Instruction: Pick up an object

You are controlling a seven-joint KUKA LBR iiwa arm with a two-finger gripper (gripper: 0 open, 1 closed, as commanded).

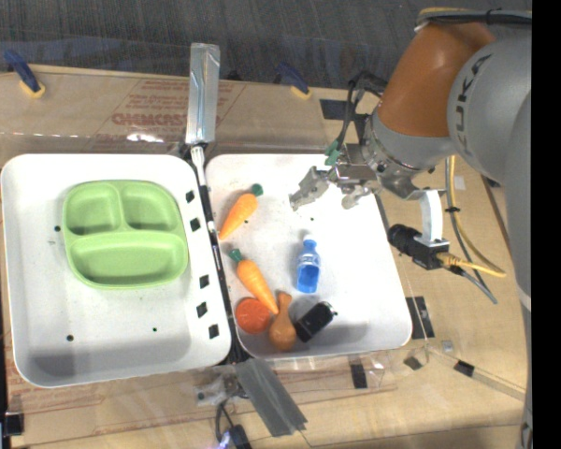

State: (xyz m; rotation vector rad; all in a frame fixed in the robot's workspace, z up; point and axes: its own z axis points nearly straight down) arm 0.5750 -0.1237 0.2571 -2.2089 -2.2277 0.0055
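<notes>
My gripper [330,191] hangs over the far part of the right bin [374,279], open, with nothing between its fingers. Below it in that bin stands a small blue bottle [307,267]. One orange carrot [240,211] lies to the gripper's left near the divider. A second carrot [252,277] lies further toward the front. At the bin's front edge a red-orange round fruit [253,315], a brown pear-shaped thing [281,326] and a black block [313,320] sit close together.
The left bin [28,335] holds a green divided plate [124,232]. A metal bar [202,96] rises at the back between the bins. The arm's orange band [430,73] looms over the right bin's far right corner.
</notes>
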